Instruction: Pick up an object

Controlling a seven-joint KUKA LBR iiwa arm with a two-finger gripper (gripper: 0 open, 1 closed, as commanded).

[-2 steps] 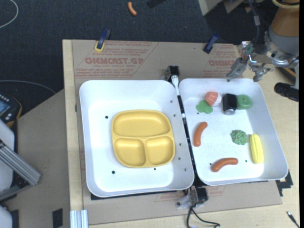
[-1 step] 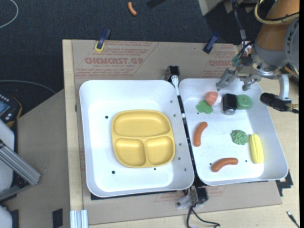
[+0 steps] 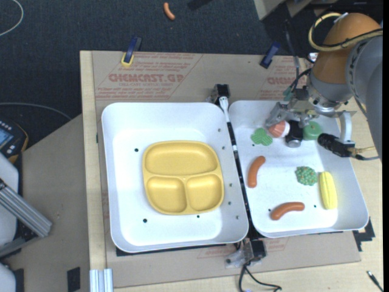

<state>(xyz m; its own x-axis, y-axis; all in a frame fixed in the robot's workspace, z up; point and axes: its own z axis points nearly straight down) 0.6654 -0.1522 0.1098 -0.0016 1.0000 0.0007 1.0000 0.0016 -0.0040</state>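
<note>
**Over the right bin, pincer down among toy foods**

Beneath both bins lies a cardboard sheet (image 3: 182, 72) printed in red, where "CHEMCAST" can be read, with further letters too faint to be sure of. It covers the desk (image 3: 91, 181), and two clamps, one yellow (image 3: 129, 52) and one blue (image 3: 269, 57), grip its far edge. Beyond the desk is dark carpet (image 3: 73, 11), with a small orange piece (image 3: 169, 10) lying on it well away from the pincer.

The pincer (image 3: 290, 131) hangs low in the far part of the right bin (image 3: 346, 218); whether it is wide or narrow I cannot tell. Touching or just beside it sit a red-and-white toy (image 3: 278, 128), a green leafy piece (image 3: 262, 137) on the side towards the left bin, and another green piece (image 3: 312, 129) on the opposite side. Nearer the camera lie a sausage (image 3: 256, 170), a broccoli floret (image 3: 306, 175), a corn cob (image 3: 327, 190) and a second sausage (image 3: 286, 209).

Well apart, the left bin (image 3: 121, 139) holds a yellow divided tray (image 3: 182, 176).
</note>
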